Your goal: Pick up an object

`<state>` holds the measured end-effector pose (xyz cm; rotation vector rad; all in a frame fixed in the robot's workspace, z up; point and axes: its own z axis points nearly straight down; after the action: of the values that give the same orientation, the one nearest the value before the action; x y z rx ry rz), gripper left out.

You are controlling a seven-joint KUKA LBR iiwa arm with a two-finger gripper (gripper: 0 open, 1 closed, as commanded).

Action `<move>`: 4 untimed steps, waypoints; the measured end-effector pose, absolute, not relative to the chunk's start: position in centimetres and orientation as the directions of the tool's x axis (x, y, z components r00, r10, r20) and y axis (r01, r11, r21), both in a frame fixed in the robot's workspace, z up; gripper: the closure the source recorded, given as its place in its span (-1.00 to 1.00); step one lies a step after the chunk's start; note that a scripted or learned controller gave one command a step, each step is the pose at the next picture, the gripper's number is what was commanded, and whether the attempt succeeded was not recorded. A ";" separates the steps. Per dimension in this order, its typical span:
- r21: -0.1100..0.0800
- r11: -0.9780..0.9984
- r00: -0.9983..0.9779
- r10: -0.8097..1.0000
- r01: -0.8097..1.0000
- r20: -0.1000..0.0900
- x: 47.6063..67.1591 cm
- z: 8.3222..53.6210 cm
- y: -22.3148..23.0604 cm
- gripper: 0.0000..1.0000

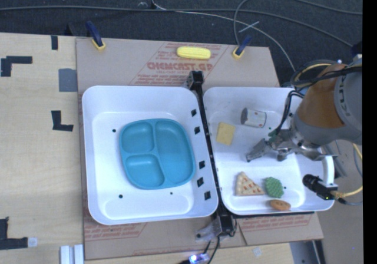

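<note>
white plastic, two shallow bins side by side on a cardboard sheet. left bin carries a blue divided plate at its centre. right bin carries five loose items: a grey-and-white cylinder near the far edge, a yellow square block towards the left wall, and along the near edge a waffle-patterned wedge, a green ridged piece and a small orange piece. a yellow banana-like toy lies on the cardboard beyond the bins.

gripper hangs in the middle of the right bin, fingers parted and pointing left, nothing between them. it sits between the cylinder and the wedge, touching neither.

judgement: approach stage, no object secured. the cylinder looks the nearest candidate but may roll; straddle it squarely, descend fully, then close. the wedge and green piece lie close together, so a grab there risks nudging both.
</note>
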<state>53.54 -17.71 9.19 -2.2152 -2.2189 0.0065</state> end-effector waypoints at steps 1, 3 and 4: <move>0.001 0.001 -0.001 1.000 1.000 -0.002 53.6 8.6 -17.7 -1.00; 0.003 0.002 -0.002 1.000 1.000 0.000 53.2 14.7 -16.9 1.00; 0.003 0.002 -0.002 1.000 1.000 -0.001 53.7 19.0 -16.7 1.00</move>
<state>53.65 -16.73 19.03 -2.2217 -2.2258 -0.0027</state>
